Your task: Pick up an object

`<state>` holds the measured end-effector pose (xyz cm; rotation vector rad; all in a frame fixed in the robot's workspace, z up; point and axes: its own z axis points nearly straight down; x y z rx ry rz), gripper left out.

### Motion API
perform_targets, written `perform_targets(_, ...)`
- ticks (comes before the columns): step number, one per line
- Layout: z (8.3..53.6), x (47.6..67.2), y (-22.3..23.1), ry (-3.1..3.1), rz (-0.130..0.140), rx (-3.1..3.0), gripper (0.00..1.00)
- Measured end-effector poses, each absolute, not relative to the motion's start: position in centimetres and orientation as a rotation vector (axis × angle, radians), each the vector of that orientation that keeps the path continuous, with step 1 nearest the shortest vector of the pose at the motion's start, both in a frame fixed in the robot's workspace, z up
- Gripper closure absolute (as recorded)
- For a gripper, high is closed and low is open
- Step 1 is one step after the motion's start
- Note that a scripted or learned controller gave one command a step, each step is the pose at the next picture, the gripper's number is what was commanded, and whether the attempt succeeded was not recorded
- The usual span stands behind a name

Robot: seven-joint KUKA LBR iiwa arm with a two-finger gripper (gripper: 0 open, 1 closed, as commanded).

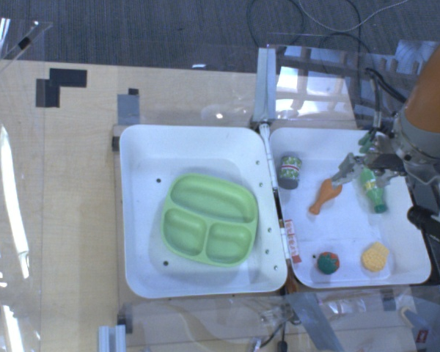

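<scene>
Two shallow white bins sit side by side on the wooden bench, touching along their inner edges. The left bin (132, 196) has exactly one thing in it: a green divided plate (209, 218) with three compartments, one long one toward the far edge and two smaller ones toward the near edge. It lies flat, roughly in the middle of that bin, a bit toward the inner edge.

The right bin (330, 145) has five small items. One little can (289, 171) with a dark green label stands upright near the far-left corner, just beside the inner edge. One orange drumstick-shaped toy (324, 195) lies tilted around the middle. One green bottle (372, 189) lies toward the right edge. Down by the near edge there's one round green and red ball-like thing (328, 262) and one yellow bumpy round piece (375, 257), near each other but not touching.

The arm comes in from the right, orange band up top, and the gripper (356, 166) hangs over the far-right part of the right bin, between the drumstick's upper end and the bottle's top. It sits very close to both, and honestly I can't tell whether it's apart, together, or touching either one, it's too small and cluttered there.
</scene>
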<state>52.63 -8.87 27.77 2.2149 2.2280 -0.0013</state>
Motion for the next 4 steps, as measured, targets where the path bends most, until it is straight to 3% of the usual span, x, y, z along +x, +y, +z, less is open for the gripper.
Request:
perform_targets(1,11.5,56.0,-10.7,2.279,-0.004,2.169,0.0)
perform_targets(2,8.7,57.9,-11.9,2.252,0.01,2.184,0.0)
perform_targets(3,9.6,58.2,-11.8,2.252,0.015,2.179,1.0)
perform_targets(4,21.3,60.9,-6.9,2.327,0.008,2.101,1.0)
